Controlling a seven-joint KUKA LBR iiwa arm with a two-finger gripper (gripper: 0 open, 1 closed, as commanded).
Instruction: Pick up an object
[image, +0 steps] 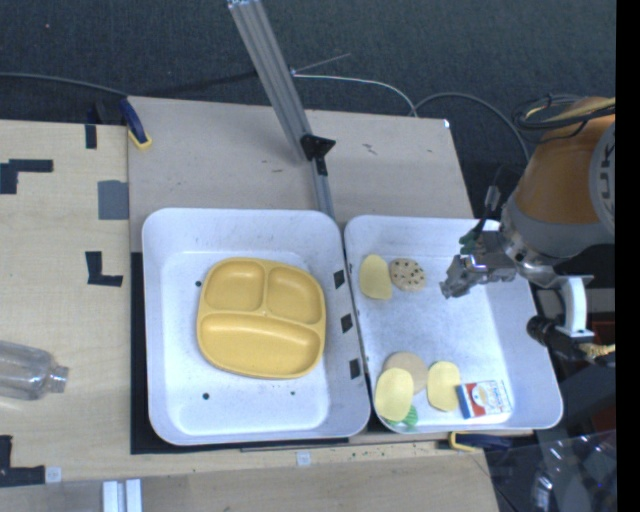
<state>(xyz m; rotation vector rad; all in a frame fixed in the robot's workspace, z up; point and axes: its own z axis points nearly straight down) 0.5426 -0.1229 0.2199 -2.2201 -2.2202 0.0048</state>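
Two white bins sit side by side on the bench (230, 160). The left bin (165, 330) contains one item — a yellow divided plate (262, 317) with three compartments, lying flat near its centre. The right bin (520, 330) contains six small items: a yellow piece (375, 277) touching a speckled cookie (406, 273) near the far left corner; along the near edge, a tan disc (408, 363), two yellow pieces (394, 392) (443, 385) and one small printed carton (486, 398). One clear bottle (28, 370) lies on the bench, well apart to the left. The end effector (456, 280) hangs over the right bin, beside the cookie, nothing visibly held; its grip state cannot be told.
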